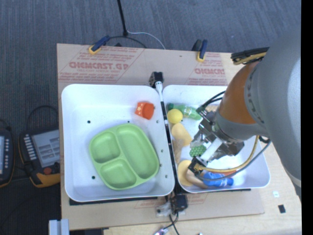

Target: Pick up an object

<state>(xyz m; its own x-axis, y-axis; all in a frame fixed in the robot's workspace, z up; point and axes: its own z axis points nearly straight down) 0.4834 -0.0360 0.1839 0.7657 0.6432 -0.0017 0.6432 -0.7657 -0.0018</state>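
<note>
Finding: the pick is not done, as far as I can see. No object is visibly lifted or gripped.

Nearest candidate: a small green piece point(196, 151) sits right at the tip of the gripper point(201, 143), low in the right bin point(261, 177). I cannot tell whether they touch, nor whether the gripper is released or clenched; the wrist hardware hides its working end.

Other candidates, placed from the gripper:
- a pale fruit point(182, 133) just beside it, toward the bin divider;
- a yellow ball point(174, 115) and a green item point(190, 112) beyond that fruit, near the far wall;
- a blue object point(218, 181) and a curved yellow piece point(183, 173) on the near side, against the front wall.

Well apart, across the divider, the left bin point(73, 111) holds a green tray point(124, 155) and an orange block point(145, 110); neither is within reach of the present pose.

Judgement: the arm is at the reach-and-descend stage over the crowded right bin. Remaining work is a confirmed closure on one item and a lift clear of the floor. The clutter around the green piece makes a clean grasp doubtful.
</note>
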